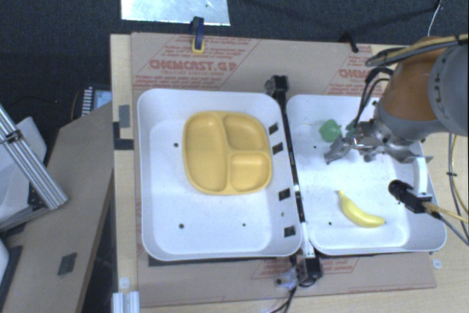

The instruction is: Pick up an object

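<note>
plate [226, 152] in left bin [157, 179], banana [360, 211] in right bin [315, 231]

The big grey and orange robot arm [429, 95] is cut off by the right edge. Its metal gripper [344, 148] covers part of the small green thing [330, 130], so its shape stays unclear.

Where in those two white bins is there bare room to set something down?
Left bin: a bare floor strip rings the yellow plate, widest along the front. Right bin: bare front-left corner, left of the banana. Crowded at its back, where the gripper hangs beside the green object.
</note>
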